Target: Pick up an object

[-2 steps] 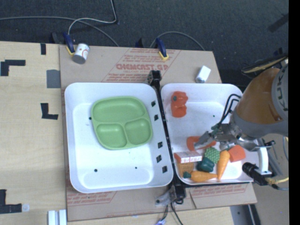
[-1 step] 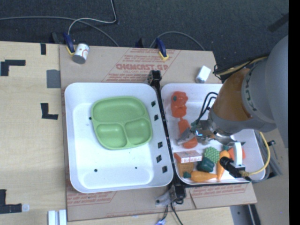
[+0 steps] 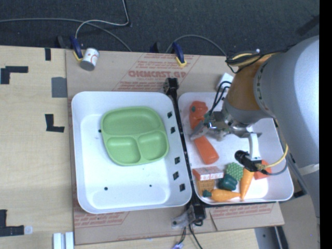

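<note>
Where arm dips, jaws [image 3: 203, 130] beside orange block [image 3: 206, 150]

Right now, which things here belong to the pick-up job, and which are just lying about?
Job: gripper; right bin; in it, orange block, red piece, carrot, small box.

Lying about: left bin, green divided plate, small can on the bench.

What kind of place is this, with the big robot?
Probably a robot lab's test bench. The robot arm reaches over two white bins, one holding a green plate, the other toy food.
</note>
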{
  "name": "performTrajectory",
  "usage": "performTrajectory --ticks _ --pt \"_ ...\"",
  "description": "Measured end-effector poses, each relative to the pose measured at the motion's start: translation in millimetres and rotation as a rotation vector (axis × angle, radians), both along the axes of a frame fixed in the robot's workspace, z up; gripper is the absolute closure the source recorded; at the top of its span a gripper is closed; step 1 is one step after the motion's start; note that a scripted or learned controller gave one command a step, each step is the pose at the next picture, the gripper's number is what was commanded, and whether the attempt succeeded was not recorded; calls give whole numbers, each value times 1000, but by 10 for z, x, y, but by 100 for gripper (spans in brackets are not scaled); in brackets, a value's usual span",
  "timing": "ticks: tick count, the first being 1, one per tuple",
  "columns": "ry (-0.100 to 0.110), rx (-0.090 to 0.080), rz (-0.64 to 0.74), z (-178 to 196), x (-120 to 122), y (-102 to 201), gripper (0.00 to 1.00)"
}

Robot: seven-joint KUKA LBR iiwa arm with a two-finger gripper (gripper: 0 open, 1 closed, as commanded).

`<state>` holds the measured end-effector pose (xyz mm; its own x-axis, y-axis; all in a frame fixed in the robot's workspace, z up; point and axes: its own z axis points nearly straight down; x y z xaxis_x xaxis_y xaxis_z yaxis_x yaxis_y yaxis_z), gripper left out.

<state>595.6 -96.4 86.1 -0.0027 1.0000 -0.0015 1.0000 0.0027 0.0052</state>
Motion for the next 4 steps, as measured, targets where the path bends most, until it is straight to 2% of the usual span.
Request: performTrajectory --ticks 1,2,3,4 --pt "16 4 1 -14 628 24 0" --pt "34 5 3 -19 682 23 0" --pt "33 5 2 -21 682 23 0" --pt "37 3 2 68 674 22 100"
